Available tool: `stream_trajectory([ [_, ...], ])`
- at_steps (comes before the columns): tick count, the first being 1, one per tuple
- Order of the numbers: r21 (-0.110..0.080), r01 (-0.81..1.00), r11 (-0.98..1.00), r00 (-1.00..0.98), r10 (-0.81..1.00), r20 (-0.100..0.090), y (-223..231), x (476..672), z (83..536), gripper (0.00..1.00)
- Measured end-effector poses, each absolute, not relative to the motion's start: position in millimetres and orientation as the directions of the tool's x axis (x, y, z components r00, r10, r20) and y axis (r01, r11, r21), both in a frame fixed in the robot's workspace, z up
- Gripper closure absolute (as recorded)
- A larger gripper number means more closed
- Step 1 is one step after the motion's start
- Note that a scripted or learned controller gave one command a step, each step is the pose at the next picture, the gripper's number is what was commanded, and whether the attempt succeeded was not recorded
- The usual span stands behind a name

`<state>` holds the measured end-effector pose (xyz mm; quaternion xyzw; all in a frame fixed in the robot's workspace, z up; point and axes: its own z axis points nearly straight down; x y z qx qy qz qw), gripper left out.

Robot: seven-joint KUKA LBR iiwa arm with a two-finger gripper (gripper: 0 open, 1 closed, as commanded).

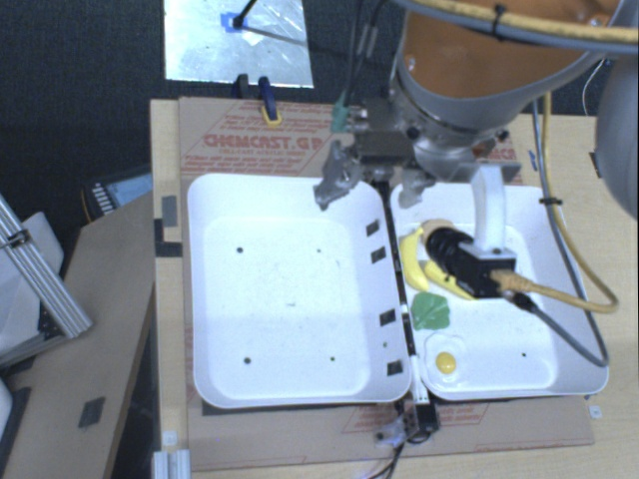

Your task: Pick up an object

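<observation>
The banana (411,257) lay in the right bin (519,357), near its left wall. It was a smooth, curved yellow piece with a plastic look, its far tip toward the gripper. Just in front of it lay a flat green leaf (431,310) with a ragged outline, touching or nearly touching the banana's near end. Nearer the front edge sat an egg (445,360), a small white disc with a round yellow yolk, apart from the leaf.

The gripper (371,190) hung over the far end of the wall between the two bins. Its grey metal fingers (334,183) were spread apart, one over the left bin (280,297) and one over the right. It stood behind the banana and clear of it.

Both bins were shallow white trays with rounded corners and a matt, slightly scuffed floor. A few small dark dots marked the left bin's floor. Small black clips (377,255) ran in a row along the shared wall.

The arm (489,38), broad, glossy and orange here, filled the upper right and hid the right bin's far corner. Yellow and grey cables looped from it across the right bin.

Under the bins lay brown cardboard (250,140) with red print. A blue-and-yellow clamp (268,103) gripped its far edge. Beyond that, a crinkled silvery sheet (240,28) lay on dark carpet. A ribbed metal rail (40,287) leaned at the left edge.
</observation>
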<state>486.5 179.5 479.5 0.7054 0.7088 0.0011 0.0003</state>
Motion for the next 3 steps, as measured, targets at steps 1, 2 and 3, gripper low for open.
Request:
stream_trajectory([
  [1,0.002,1.000,0.005,-0.005,1.000,0.001,179.4,486.5,479.5,0.00],
  [2,0.002,1.000,0.005,-0.005,1.000,0.001,179.4,486.5,479.5,0.00],
  [3,0.002,1.000,0.005,-0.005,1.000,0.001,179.4,486.5,479.5,0.00],
])
